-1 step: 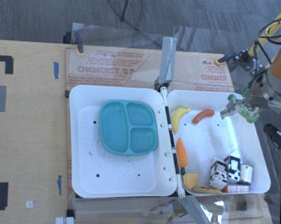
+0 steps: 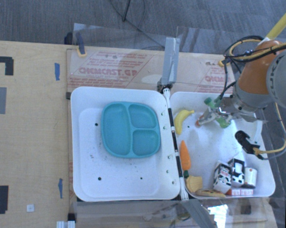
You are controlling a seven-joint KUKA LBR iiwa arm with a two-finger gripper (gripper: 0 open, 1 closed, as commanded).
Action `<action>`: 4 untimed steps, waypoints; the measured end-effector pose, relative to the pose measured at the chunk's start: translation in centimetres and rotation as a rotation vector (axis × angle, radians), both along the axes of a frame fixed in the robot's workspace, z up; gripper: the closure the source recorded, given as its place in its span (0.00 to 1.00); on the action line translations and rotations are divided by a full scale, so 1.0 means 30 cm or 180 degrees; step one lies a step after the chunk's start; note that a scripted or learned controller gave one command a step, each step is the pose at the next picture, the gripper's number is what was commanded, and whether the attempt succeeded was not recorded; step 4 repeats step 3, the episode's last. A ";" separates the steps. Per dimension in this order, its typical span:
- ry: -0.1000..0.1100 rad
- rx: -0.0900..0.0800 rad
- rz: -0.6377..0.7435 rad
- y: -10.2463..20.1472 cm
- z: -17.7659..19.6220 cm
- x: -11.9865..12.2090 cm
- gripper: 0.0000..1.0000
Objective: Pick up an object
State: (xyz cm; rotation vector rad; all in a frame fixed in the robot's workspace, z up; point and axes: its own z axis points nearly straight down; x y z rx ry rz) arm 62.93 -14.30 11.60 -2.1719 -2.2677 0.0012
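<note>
The banana, lying against the left wall of the right bin, looks light, stiff and slick, best pinched across its middle, while my claw hovers nearby, its state beyond telling.

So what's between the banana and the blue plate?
In the camera view, the raised white edges where the two bins meet lie between the banana and the blue plate.

Right bin floor seemingly open mid-way.
</note>
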 end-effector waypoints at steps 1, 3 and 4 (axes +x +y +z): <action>0.0029 -0.0031 0.0108 0.030 -0.075 0.112 0.00; -0.0017 -0.0006 0.0622 0.187 0.343 0.128 1.00; -0.0017 -0.0006 0.0622 0.187 0.343 0.128 1.00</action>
